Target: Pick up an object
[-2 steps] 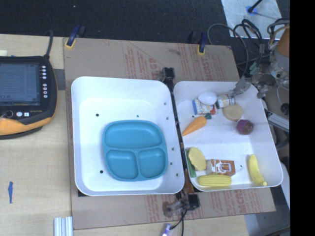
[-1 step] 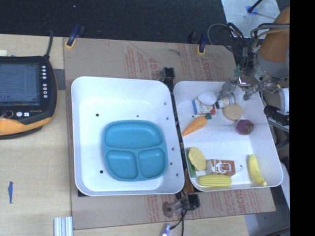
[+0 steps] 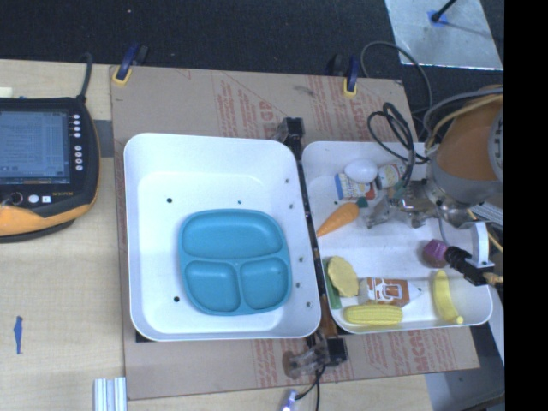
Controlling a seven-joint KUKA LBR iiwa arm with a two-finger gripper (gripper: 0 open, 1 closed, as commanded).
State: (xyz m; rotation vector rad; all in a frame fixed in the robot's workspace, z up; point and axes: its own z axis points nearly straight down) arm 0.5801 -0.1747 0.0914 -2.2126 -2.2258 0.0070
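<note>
My gripper [image 3: 397, 212] hangs low over the back of the right bin [image 3: 402, 238], its metal fingers [image 3: 375, 220] spread open with nothing between them. An orange carrot [image 3: 338, 219] lies just to its left. A white bottle [image 3: 360, 175] lies behind the carrot. To the gripper's right front sits a purple piece [image 3: 436, 251]. Along the bin's front lie a yellow banana [image 3: 443, 297], a corn cob [image 3: 372, 315], a brown packet [image 3: 387, 291] and a pale yellow slice [image 3: 342, 276].
The left bin [image 3: 154, 195] holds a blue divided plate [image 3: 233, 259]. A teach pendant [image 3: 38, 165] lies on the bench at the far left. Black cables [image 3: 394, 122] loop behind the right bin, near the arm's orange band [image 3: 467, 148].
</note>
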